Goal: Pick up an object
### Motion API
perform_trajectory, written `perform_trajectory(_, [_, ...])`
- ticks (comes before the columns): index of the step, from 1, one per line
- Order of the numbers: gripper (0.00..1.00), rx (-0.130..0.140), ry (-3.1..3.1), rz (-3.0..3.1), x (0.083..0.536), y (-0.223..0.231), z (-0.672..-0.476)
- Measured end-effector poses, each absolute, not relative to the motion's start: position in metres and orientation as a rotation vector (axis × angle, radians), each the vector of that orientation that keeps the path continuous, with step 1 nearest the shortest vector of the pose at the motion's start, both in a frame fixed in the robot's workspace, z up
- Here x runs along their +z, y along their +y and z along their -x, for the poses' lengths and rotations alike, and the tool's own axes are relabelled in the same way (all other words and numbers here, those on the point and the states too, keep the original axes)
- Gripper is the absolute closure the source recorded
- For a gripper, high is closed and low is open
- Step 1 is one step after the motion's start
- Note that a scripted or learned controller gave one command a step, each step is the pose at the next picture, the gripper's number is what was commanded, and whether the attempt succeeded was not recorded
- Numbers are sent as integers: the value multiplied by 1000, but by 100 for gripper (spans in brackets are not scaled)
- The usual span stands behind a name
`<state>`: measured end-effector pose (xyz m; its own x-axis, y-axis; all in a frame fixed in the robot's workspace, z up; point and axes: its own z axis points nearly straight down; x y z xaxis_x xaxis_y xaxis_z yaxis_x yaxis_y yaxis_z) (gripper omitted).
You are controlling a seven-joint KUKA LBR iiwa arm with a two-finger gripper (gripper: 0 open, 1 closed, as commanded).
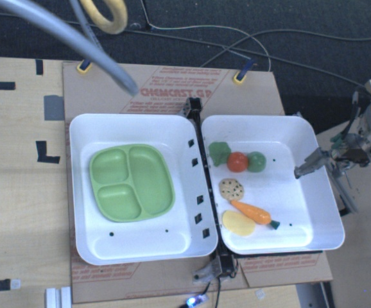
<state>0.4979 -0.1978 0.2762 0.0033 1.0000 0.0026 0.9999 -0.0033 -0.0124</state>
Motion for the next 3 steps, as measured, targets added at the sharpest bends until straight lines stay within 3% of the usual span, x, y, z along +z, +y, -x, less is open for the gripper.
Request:
perform_trajectory(1, [0, 2, -2222, 2220, 282, -197, -500])
perform_trajectory(3, [0, 5, -2218, 2217, 172, -186, -491])
